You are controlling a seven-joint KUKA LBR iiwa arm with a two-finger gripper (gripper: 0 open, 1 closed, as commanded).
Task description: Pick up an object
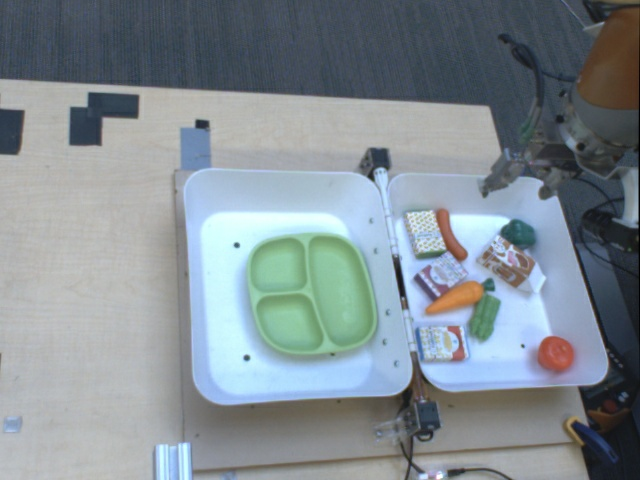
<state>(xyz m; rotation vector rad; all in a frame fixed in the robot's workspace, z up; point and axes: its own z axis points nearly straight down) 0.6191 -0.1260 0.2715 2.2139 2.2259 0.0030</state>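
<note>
My gripper (pixel 518 186) hovers over the back rim of the right bin (pixel 585 313), open, with nothing between its fingers. Below it in that bin lie a green broccoli piece (pixel 518 233), a patterned brown box (pixel 510 264), a dotted carton (pixel 424 233) and a red sausage (pixel 451 235). Nearer the front are a purple box (pixel 438 278), an orange carrot (pixel 457 297), a green vegetable (pixel 485 318), a small carton (pixel 442 343) and a red tomato (pixel 556 354). The broccoli piece is the closest to the gripper.
The left bin (pixel 215 268) holds a light green divided plate (pixel 311 294). A ridge with a clamp (pixel 377 161) separates the two bins. Wooden bench surface (pixel 90 298) stretches to the left. Cables hang around the arm (pixel 605 88) at the right.
</note>
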